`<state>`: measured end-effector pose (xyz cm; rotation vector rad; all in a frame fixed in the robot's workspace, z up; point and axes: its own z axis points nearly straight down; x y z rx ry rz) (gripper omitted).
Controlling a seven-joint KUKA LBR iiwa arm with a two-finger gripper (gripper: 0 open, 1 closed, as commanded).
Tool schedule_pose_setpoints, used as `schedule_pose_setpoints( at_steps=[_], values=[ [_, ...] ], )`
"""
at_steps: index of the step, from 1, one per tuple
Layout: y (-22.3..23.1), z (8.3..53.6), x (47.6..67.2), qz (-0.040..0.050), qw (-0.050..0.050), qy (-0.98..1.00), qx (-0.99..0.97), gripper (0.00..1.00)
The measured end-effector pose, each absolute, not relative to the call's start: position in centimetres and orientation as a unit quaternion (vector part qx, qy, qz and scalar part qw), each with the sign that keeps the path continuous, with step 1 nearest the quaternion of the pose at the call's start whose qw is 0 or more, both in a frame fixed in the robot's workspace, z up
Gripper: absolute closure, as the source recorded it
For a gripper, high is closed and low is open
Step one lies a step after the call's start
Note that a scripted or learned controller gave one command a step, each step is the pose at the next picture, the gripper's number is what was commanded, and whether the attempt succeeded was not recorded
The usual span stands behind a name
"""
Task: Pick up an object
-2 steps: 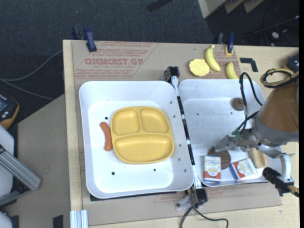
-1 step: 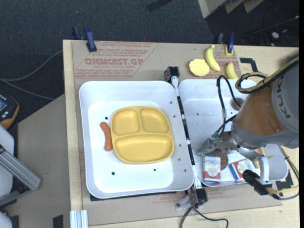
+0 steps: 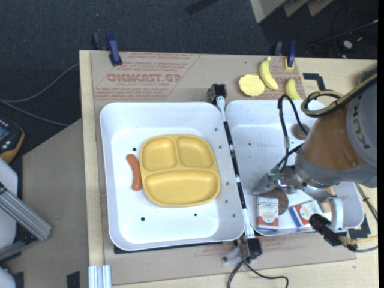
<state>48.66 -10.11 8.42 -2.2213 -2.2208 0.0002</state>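
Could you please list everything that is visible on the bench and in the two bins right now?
Bins: two, white; left bin, right bin.
Divided plate: one, yellow, middle of the left bin.
Hot dog: one, orange-red, left bin, beside the plate's left edge.
Cartons: two; one orange and white, one with blue and red, near corner of the right bin.
Bananas: two, yellow, on the bench behind the right bin.
Round piece: one, yellow, beside the bananas.
Arm: grey and orange, over the right bin.
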Motion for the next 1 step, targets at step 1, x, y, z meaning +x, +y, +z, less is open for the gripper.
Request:
schedule_pose_setpoints(
  at_steps=[1],
  values=[
    [-12.74,8.45,49.43,-0.0001,-0.001,-0.706,-0.708,0.00]
  ],
)
